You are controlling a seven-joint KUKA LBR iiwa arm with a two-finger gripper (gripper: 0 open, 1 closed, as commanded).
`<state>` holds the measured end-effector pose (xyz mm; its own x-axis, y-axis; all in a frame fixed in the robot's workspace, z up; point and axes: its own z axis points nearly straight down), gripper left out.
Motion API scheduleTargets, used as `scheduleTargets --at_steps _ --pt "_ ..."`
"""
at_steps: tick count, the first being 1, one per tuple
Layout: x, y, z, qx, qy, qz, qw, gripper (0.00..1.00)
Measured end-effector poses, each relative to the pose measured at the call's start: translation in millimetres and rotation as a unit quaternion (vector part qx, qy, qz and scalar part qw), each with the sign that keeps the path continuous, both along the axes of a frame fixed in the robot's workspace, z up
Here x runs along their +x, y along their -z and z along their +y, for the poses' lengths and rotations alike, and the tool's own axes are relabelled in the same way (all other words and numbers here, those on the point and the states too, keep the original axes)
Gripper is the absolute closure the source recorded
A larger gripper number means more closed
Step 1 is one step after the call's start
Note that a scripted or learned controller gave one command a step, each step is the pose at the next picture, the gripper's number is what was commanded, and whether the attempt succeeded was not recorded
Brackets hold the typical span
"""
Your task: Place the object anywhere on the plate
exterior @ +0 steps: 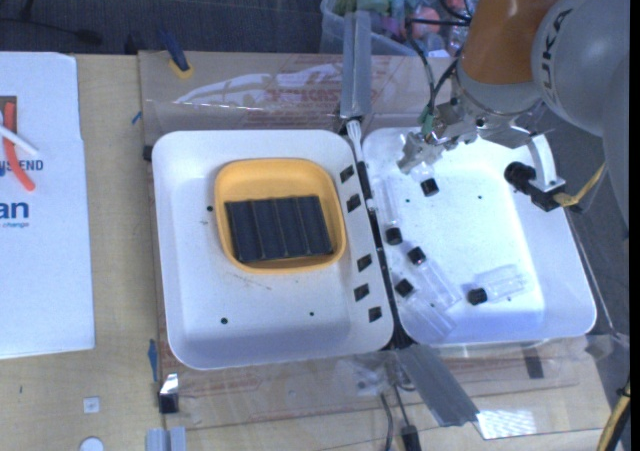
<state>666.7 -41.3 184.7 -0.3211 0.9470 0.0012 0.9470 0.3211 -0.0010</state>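
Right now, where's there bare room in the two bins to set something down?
In the left bin, a bare strip wraps the yellow plate, widest along the near edge; the dark ridged block fills the plate's middle. The right bin is open in its centre, crowded near the tool and the clear pieces.

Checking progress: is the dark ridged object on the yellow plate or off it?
On it. The dark ridged object lies flat inside the yellow plate, within its rim, in the left bin.

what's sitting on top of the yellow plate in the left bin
A dark ribbed rectangular object lies flat on the yellow plate, covering most of its middle. The plate surface beneath it is hidden.
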Motion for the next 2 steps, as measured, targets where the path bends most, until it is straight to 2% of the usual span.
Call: scheduleTargets --at_steps 1,2 --pt "-61.9 0.0 -3.7 0.0004 -0.104 0.000 0.9946 1.00" --pt "-62.0 0.0 -4.3 0.0005 -0.103 0.000 0.9947 0.00"
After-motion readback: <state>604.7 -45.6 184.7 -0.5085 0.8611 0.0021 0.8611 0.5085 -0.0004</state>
